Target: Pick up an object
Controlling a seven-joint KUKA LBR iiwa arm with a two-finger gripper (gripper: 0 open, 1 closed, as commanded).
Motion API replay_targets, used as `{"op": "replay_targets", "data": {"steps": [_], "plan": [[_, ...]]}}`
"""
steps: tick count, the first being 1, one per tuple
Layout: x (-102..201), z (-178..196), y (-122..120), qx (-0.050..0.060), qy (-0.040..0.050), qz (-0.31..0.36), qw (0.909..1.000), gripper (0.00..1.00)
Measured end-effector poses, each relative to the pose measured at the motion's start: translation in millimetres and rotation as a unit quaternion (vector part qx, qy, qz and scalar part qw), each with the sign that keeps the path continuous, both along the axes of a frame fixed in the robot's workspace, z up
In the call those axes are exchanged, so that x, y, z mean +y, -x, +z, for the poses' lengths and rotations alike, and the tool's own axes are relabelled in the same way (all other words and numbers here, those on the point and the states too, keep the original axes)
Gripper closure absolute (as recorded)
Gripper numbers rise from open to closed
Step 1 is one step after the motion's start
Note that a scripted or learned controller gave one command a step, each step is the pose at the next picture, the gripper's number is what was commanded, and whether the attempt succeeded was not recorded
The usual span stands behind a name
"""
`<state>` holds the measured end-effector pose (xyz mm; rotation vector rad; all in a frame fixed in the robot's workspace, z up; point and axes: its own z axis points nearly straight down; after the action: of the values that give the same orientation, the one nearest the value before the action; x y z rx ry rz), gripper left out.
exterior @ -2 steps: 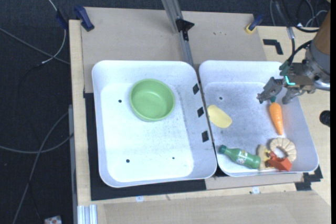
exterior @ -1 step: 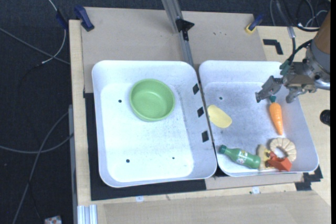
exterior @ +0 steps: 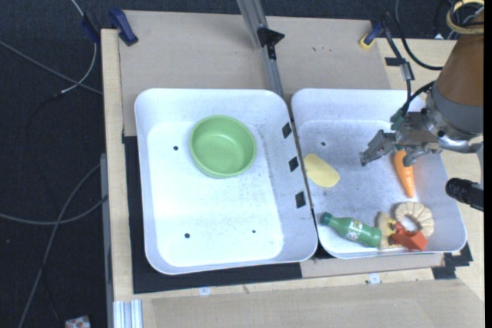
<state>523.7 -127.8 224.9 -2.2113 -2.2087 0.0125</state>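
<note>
Dark carpet surrounds a tan bench (exterior: pixel 192 50) bearing two shallow white bins. Within the right bin (exterior: pixel 346 115), an orange plastic carrot (exterior: pixel 405 174) lies just beside and slightly below the gripper (exterior: pixel 393 150), whose dark fingers are spread apart with nothing between them. Left of the gripper rests a yellow oval piece (exterior: pixel 321 170). Along the near wall lie a green bottle (exterior: pixel 351 230), a beige ring (exterior: pixel 413 217) and a red block (exterior: pixel 408 240). A green round bowl (exterior: pixel 222 146) sits in the left bin (exterior: pixel 223 234).

Claw (exterior: pixel 393 150) open, angled down-left.
</note>
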Motion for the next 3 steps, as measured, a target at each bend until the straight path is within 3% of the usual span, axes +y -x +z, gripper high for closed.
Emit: {"op": "replay_targets", "data": {"steps": [2, 3], "plan": [[17.0, -109.4, 4.9, -0.001, -0.0009, 0.000, 1.0000, 0.00], [16.7, -93.6, 3.2, -0.005, -0.0006, -0.001, 1.0000, 1.00]]}}
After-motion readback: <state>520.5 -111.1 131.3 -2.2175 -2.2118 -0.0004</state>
